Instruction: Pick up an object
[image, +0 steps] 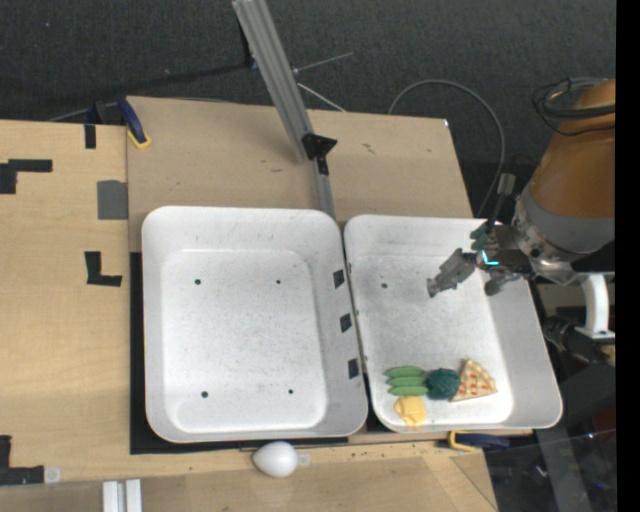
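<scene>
Four toys (440, 384) lie well below the hand (468, 277) (fingers spread, gripping nothing).

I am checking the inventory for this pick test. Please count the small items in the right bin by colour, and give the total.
Light green: 1, a pea pod
Dark green: 1, a broccoli
Yellow: 1, a yellow piece
Orange-tan with red dots: 1, a pizza slice
Total: 4, all at the near end of the right bin.
</scene>
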